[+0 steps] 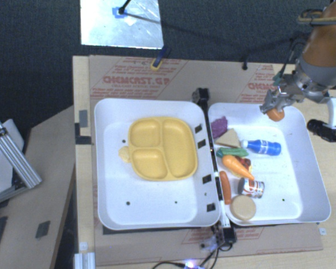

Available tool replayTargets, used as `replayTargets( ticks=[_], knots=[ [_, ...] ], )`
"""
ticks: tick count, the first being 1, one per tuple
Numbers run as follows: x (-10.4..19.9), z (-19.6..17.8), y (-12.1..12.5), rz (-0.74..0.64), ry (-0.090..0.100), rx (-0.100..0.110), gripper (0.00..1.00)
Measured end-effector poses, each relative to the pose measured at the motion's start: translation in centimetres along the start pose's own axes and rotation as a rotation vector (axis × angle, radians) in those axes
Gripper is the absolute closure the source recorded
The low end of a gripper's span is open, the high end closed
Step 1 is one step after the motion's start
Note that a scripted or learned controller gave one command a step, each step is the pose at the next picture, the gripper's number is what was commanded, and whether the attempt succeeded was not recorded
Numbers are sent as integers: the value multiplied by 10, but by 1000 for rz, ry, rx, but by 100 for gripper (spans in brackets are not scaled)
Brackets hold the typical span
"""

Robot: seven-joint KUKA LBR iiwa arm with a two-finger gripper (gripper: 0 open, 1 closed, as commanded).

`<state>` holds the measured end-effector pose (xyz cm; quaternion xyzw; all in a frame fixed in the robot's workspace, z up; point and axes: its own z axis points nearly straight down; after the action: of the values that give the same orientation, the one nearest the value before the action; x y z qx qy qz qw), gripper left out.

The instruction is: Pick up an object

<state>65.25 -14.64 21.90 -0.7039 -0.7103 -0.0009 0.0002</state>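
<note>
Hovering over the far right corner of the right bin (311, 150), the gripper (274, 110) has a small orange object (276, 115) pinched between its fingers, lifted clear of the other things, and the grey arm (319, 49) with its orange band slants in from the right edge. The pincer looks narrow, closed around that orange piece; what the piece is, I cannot tell from here.

Down in the same bin, along its left side, there is a cluster: a purple item (219, 126) at the top, a tan wedge (229, 138) just below and touching it, and a blue bottle (263, 147) lying on its side to the right. Below those, a carrot (237, 166) lies at a slant with a green piece (230, 152) beside it. A red sausage (225, 187) lies against the divider, a small can (251, 188) on its side is near it, and a round beige disc (243, 208) sits at the near end.

Over in the left bin (109, 167), a yellow divided plate (160, 148) lies near the middle, with a small pale yellow lump (124, 153) touching its left rim. The bins sit on a cardboard sheet (137, 78).
</note>
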Motion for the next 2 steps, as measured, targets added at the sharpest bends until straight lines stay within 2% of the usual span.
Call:
replayTargets(
  ticks=[1,2],
  knots=[
    [44,4,-12,1,0,0,100],
    [90,-8,-36,1,0,0,100]
  ],
)
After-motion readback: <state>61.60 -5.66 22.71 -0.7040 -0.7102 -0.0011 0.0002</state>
